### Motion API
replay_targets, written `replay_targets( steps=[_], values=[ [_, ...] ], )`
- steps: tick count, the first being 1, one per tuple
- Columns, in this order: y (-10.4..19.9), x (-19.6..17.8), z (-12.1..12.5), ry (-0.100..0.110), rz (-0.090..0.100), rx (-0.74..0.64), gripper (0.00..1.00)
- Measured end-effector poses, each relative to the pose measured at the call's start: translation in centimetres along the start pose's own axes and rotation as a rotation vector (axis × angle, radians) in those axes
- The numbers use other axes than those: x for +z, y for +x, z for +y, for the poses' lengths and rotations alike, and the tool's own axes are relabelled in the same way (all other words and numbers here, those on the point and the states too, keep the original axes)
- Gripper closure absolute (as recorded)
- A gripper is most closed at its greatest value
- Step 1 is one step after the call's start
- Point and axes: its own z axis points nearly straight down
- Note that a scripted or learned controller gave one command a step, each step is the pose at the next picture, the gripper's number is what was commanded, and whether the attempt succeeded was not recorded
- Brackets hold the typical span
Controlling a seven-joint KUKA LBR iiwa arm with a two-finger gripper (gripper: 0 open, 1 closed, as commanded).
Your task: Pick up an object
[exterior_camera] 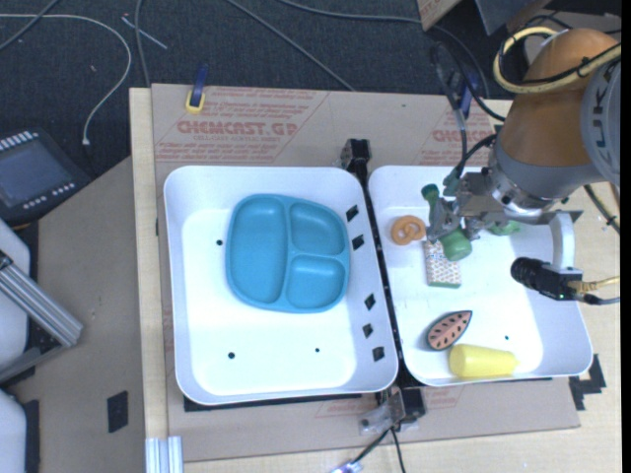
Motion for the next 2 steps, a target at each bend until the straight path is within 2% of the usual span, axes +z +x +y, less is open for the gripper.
replay_targets(
  steps=[1,2],
  values=[
    [4.7,0.8,0.2,0.001,-0.001,0.001,1.00],
    [10.4,-0.1,0.9,-0.003,-0.001,-0.001,1.00]
  ],
)
